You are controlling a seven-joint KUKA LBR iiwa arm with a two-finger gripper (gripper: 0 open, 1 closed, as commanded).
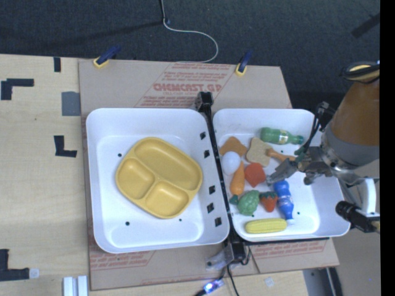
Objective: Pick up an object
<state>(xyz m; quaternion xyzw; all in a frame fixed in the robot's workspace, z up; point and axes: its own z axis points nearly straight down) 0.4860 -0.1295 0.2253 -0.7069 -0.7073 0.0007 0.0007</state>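
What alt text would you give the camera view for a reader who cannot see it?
The gripper hangs low over the right bin, amid toy foods including a blue bottle, a green bottle, a corn cob and a carrot. The left bin holds a yellow divided plate.

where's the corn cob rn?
The corn cob lies in the right bin, along its near wall, just below the broccoli and blue bottle.

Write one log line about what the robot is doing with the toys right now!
tool: low in right bin, above blue bottle | grip: unclear | yellow plate: in left bin | pick: not yet shown
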